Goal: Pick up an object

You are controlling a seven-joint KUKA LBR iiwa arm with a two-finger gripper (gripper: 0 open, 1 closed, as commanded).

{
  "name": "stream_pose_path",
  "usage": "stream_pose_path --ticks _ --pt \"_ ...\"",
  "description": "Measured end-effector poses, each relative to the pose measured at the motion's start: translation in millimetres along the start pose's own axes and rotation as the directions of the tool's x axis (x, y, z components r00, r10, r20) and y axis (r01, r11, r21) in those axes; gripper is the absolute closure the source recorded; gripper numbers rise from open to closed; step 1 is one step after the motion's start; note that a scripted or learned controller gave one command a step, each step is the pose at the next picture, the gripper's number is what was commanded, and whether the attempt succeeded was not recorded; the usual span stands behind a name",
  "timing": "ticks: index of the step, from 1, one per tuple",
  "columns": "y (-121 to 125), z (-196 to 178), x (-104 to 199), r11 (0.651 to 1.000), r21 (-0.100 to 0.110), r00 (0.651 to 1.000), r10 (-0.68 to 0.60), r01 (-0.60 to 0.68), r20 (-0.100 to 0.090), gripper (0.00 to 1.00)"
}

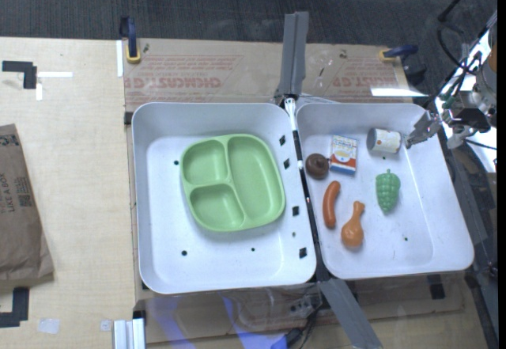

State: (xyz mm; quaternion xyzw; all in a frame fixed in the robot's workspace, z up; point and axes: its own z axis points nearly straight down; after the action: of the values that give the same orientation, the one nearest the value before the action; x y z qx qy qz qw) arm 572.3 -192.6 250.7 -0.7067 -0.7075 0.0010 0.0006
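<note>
Several small objects lie in the right bin (443,252). A white can (385,141) lies on its side near the back, with a small red, white and blue box (343,154) to its left. A brown round piece (317,165) sits by the bin's left wall. Toward the front are a green bunch of grapes (387,190), a red-orange sausage (330,203) and an orange drumstick (353,225). My gripper (419,132) hangs over the bin's back right corner, just right of the white can, and nothing shows in its grasp.
A green divided plate (233,181) sits in the left bin (158,260). A grey post (294,55) rises behind the wall between the bins. Brown cardboard (198,78) lies behind the bins. A paper bag (20,205) lies far left.
</note>
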Motion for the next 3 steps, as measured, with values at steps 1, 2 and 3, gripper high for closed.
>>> stream_pose_path --ticks 1,2,3 --pt "-9.5 94.1 6.5 0.999 0.000 0.999 -0.051 0.051 0.000 0.00" --pt "-29.1 159.3 21.3 1.000 -0.002 1.000 -0.027 0.027 0.000 0.00" --pt "-29.1 150.4 20.5 1.000 -0.001 1.000 -0.025 0.025 0.000 1.00"
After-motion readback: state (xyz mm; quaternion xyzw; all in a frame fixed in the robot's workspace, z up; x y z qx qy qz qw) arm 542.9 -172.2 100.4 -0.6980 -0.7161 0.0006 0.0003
